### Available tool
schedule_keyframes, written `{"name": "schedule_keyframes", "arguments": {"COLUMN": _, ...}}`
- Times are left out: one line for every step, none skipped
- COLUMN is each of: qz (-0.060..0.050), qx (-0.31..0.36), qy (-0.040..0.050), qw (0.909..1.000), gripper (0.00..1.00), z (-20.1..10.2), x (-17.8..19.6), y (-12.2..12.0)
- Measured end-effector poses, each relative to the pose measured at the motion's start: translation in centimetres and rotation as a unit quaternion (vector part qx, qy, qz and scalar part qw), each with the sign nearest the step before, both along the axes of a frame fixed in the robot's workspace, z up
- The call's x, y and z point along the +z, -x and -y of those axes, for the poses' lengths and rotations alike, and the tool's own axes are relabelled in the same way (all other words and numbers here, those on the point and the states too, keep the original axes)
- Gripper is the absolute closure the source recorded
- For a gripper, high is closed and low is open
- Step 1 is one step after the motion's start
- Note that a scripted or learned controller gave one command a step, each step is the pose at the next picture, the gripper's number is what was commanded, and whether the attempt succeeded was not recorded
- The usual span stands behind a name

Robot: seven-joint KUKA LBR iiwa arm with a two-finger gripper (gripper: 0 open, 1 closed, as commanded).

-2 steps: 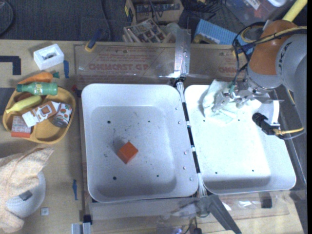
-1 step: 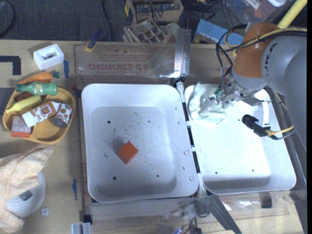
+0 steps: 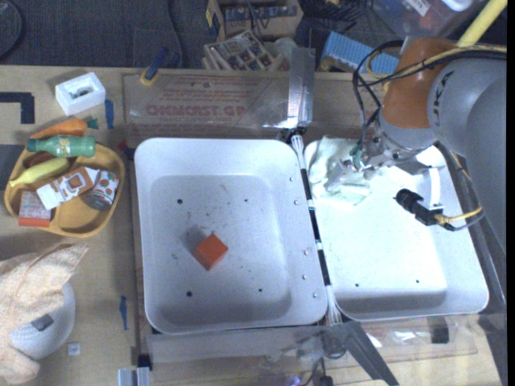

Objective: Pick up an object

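An orange cube (image 3: 211, 251) lies in the left bin (image 3: 161, 175), a little left of its middle. A crumpled white cloth-like thing (image 3: 331, 175) sits in the far left corner of the right bin (image 3: 402, 280). The arm comes in from the upper right, its orange band (image 3: 414, 87) above the wrist. My gripper (image 3: 359, 161) is down at the right edge of the white thing, seemingly touching it. The wrist hides where the gripper's tip meets the white thing. The cube is far to the gripper's left, across the wall between the bins.
A black plug on a yellow cable (image 3: 412, 203) hangs over the right bin beside the arm. Left of the bins stands a yellow bowl (image 3: 80, 222) of toy food, with a white box (image 3: 80, 92) behind it and a beige cloth (image 3: 32, 284) in front. Clear plastic sheeting (image 3: 209, 107) lies behind the bins.
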State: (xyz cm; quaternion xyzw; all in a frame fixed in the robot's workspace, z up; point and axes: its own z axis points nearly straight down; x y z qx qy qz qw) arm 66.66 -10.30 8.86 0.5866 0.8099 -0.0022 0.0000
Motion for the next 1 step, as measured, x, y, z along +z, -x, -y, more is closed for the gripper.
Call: {"name": "schedule_keyframes", "arguments": {"qz": 0.000, "qx": 0.000, "qy": -0.0001, "qw": 1.0000, "gripper": 0.00, "z": -0.02, "x": 0.00, "y": 0.00}}
